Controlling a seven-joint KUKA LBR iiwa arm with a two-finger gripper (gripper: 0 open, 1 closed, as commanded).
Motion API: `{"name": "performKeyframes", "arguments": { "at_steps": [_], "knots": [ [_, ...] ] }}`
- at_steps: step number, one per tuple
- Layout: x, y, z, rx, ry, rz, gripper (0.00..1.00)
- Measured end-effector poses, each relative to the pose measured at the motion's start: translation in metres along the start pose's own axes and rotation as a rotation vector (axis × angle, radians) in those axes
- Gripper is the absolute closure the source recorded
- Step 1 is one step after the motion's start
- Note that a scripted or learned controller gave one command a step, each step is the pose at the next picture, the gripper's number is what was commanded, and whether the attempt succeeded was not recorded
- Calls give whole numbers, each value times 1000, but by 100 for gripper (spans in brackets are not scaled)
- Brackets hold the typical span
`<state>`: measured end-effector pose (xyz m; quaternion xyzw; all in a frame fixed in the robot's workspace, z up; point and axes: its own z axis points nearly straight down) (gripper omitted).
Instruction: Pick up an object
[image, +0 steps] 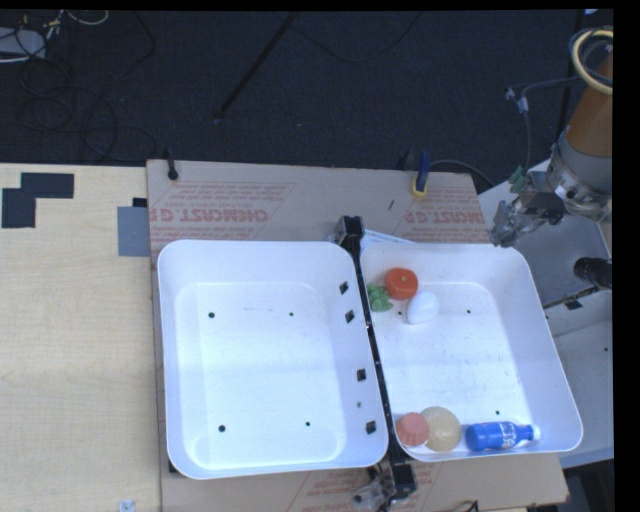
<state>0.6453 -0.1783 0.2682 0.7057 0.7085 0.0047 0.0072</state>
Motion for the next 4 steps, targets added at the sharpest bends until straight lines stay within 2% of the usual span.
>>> {"name": "performKeyframes", "arguments": {
  "at_steps": [1,2,3,4],
  "knots": [
    [2,-56,25,23,5,5,100],
    [79,-45,-120,3,3,-5,100],
    [163,-100,-78,24,6,-3,100],
    [244,-121,-124,16,6,-6,100]
  ]
}}
